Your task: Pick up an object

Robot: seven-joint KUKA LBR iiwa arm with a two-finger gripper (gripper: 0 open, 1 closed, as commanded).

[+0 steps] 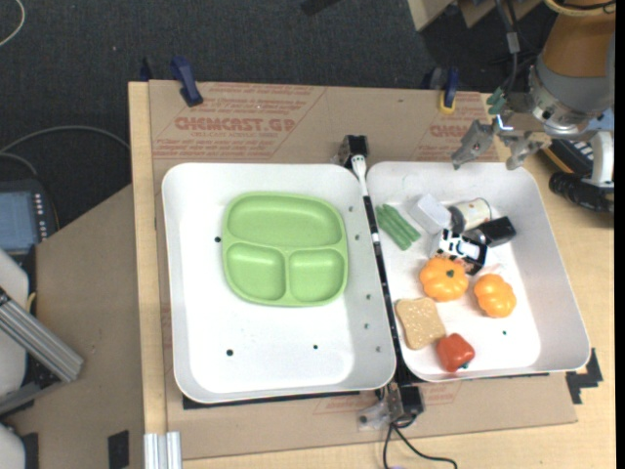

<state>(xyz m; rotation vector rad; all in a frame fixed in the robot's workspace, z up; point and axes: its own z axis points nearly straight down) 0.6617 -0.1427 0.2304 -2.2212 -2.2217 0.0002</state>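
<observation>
Orange pumpkins [445, 279] sit at seven o'clock from the gripper [496, 148], which hovers at the bin's [557, 262] rim, fingers spread wide, empty.

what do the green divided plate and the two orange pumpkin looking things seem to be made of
The green divided plate looks like moulded plastic with a matte finish: uniform colour, soft rounded compartment ridges, no glare. The two orange pumpkins look like plastic or rubbery toy food: smooth, saturated, with slight sheen. Which one, the view leaves open.
</observation>
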